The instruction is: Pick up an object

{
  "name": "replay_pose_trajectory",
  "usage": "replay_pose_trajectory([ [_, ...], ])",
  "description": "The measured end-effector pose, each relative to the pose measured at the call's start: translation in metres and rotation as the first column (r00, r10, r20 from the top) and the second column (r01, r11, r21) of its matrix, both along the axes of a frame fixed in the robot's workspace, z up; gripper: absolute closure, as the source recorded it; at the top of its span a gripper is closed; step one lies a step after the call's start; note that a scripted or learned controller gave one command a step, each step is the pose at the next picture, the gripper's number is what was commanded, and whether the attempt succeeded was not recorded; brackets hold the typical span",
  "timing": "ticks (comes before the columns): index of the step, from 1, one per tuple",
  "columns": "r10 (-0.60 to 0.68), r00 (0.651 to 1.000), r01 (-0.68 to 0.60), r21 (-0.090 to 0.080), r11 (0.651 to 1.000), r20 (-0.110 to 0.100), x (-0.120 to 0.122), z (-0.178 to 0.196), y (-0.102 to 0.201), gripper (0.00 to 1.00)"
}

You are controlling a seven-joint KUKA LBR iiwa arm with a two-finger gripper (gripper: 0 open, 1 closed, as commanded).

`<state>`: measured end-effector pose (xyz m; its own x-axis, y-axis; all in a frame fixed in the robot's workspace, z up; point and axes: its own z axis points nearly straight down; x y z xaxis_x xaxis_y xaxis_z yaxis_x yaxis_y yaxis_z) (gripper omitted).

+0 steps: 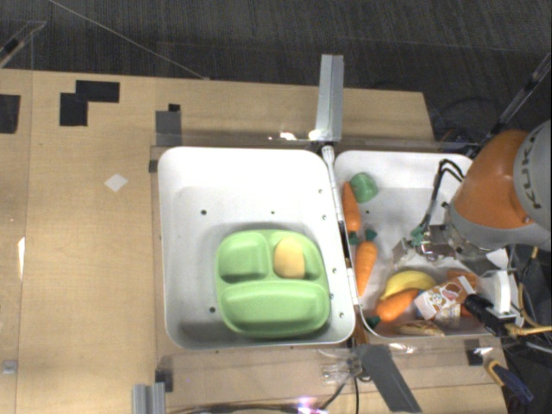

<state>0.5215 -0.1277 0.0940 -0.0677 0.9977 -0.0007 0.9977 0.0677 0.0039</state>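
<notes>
The arm's orange band (496, 184) is seen above the right bin (392, 175); the gripper (431, 247) hangs just above-right of the banana (407, 281), whose long axis runs left-right. Its grip state cannot be told.

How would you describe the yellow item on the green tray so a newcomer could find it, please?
Look in the left white bin, where a green divided tray sits. The yellow lemon-like fruit lies in its upper right compartment, the tray's sole occupant.
</notes>
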Motion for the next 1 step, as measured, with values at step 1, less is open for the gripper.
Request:
replay_pose_trajectory([
  [1, 0.094, 0.995, -0.093, -0.011, 0.996, 0.027, -0.0252, -0.0005, 0.0344, 0.00],
])
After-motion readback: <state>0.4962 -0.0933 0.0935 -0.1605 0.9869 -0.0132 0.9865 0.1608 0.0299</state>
